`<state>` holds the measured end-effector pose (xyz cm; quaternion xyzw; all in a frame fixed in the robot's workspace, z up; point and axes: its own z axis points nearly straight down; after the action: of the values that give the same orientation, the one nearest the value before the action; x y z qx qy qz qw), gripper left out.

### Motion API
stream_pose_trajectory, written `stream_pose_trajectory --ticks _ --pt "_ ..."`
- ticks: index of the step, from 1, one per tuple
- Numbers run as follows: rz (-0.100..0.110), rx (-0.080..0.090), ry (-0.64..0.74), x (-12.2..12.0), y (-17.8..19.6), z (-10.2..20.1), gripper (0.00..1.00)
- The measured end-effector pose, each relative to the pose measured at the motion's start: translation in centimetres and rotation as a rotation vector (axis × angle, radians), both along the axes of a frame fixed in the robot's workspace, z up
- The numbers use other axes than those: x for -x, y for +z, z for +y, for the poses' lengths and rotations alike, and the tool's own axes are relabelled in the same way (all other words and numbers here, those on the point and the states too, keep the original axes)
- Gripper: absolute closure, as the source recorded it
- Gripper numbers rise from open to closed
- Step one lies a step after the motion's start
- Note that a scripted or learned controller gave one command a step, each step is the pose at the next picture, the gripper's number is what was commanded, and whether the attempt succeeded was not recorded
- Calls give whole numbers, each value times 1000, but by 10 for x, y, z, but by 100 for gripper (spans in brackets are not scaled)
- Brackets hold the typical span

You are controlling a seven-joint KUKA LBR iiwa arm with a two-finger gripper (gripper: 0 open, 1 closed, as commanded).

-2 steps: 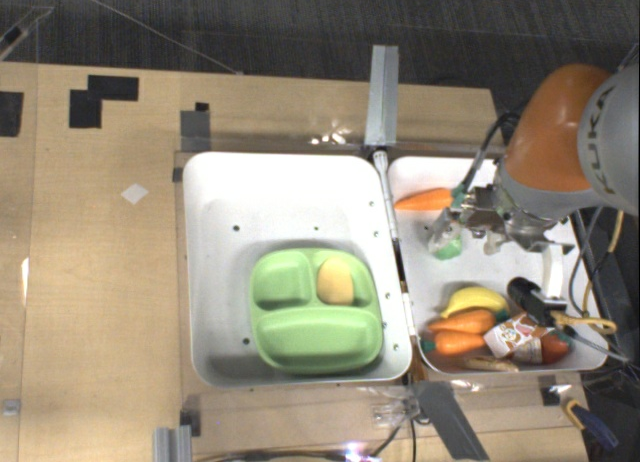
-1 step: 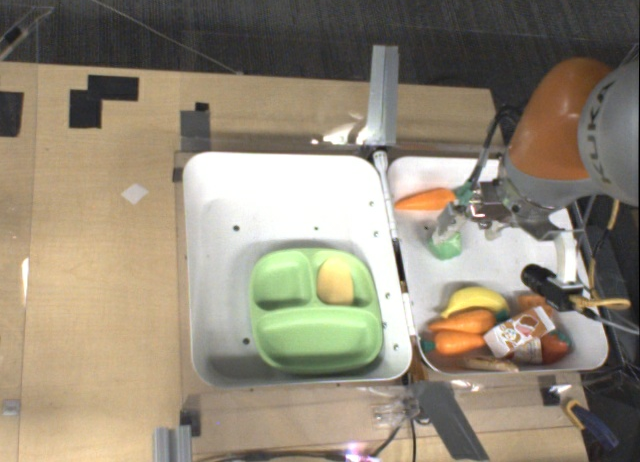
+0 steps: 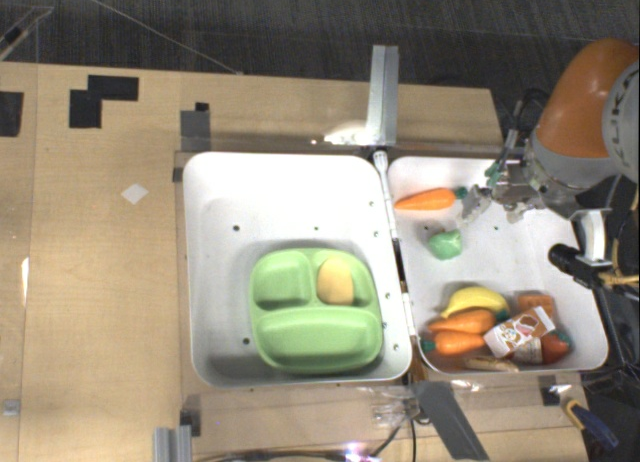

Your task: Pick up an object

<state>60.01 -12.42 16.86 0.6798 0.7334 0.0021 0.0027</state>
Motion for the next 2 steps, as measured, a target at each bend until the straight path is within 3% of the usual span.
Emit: stream_pose_trajectory --ticks 1,2 --pt "-1 1 139 16 -76 24 0" --pt "-9 -1 140 13 -63 26 100"
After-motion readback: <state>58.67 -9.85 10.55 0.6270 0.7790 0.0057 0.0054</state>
